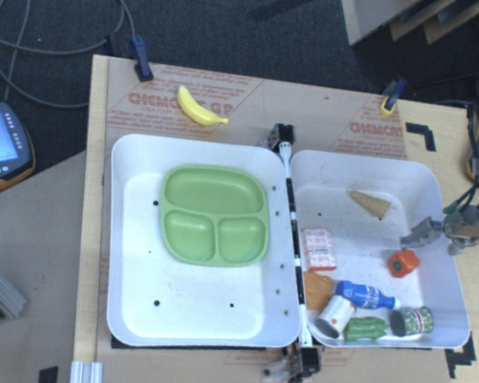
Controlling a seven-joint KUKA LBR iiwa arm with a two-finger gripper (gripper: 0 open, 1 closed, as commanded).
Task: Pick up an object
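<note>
Two white bins sit side by side on a cardboard-topped bench (pixel 258 103). Right bin (pixel 425 186): tan wedge (pixel 369 203), red-and-white packet (pixel 319 249), red-orange fruit-shaped toy (pixel 402 263) near the right wall, orange slab (pixel 317 291), blue bottle (pixel 365 294), white cup (pixel 333 316), green piece (pixel 365 329), small can (pixel 412 321). Left bin (pixel 130 243): green divided plate (pixel 216 214). Yellow banana (pixel 199 108) lies on the cardboard behind. Gripper (pixel 431 230) hangs over the right bin's right wall, just above the fruit toy and holding nothing; whether it is spread or closed cannot be told. Dark carpet and a cable surround.
</note>
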